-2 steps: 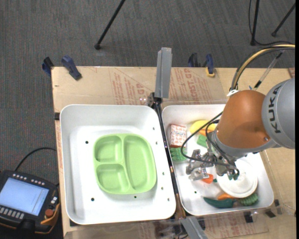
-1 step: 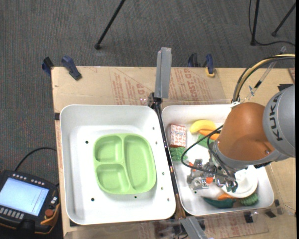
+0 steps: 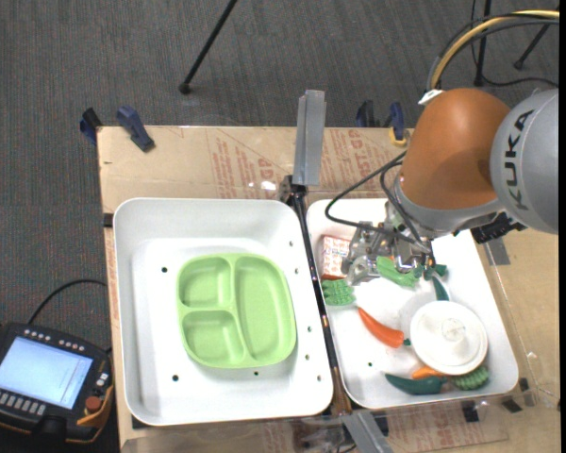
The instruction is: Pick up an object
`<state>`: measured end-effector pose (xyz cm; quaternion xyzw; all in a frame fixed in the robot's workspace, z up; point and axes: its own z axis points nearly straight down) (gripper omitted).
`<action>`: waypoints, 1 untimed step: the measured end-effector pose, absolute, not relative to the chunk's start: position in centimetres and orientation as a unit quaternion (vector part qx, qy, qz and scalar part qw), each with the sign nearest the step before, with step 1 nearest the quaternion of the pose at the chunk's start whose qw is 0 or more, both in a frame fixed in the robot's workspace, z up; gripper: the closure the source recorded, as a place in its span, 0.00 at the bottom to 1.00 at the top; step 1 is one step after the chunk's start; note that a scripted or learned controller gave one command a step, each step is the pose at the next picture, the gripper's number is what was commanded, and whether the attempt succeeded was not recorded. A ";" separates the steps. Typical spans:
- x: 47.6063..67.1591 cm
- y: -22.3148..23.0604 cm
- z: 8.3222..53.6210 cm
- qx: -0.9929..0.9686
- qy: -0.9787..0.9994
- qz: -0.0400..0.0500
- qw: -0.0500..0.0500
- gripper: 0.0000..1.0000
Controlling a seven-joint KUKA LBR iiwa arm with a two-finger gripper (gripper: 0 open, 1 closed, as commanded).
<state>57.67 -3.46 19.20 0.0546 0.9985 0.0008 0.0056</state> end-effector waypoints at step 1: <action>57.4 -3.5 18.7 0.054 0.999 0.000 0.000 0.00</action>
